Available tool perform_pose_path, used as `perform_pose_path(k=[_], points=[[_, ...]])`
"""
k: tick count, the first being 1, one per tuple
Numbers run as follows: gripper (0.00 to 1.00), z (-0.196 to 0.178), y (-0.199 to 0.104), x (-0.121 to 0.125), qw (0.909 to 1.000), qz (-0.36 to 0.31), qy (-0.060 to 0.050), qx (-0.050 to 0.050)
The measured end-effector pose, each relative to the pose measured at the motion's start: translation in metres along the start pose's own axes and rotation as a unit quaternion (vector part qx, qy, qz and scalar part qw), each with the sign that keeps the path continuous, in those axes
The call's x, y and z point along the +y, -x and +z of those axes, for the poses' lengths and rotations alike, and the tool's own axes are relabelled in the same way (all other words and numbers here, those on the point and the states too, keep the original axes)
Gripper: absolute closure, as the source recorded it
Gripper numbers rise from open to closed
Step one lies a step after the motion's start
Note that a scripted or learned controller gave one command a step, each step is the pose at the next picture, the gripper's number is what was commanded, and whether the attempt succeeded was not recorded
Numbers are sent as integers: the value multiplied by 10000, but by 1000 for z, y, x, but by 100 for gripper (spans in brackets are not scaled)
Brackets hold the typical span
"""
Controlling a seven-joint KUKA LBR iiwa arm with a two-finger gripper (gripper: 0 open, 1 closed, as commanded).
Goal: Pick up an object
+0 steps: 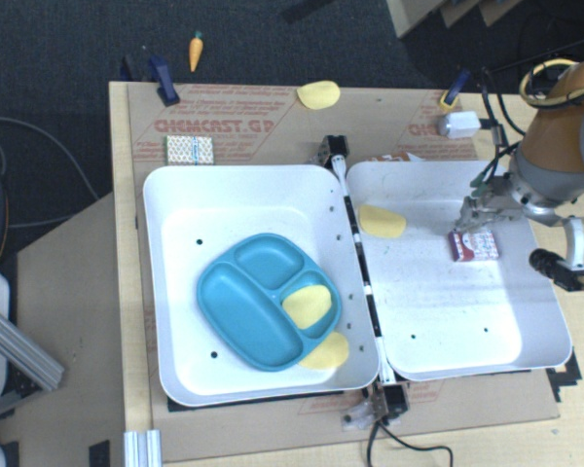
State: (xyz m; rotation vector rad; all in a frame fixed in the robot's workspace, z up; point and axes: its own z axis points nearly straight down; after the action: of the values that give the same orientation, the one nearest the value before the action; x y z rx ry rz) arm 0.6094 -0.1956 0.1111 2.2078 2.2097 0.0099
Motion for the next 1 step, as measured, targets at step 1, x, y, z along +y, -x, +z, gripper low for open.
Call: perform_pose_path(k=[1], points=[[100,-7,29,-37,9999,7,-95,39]])
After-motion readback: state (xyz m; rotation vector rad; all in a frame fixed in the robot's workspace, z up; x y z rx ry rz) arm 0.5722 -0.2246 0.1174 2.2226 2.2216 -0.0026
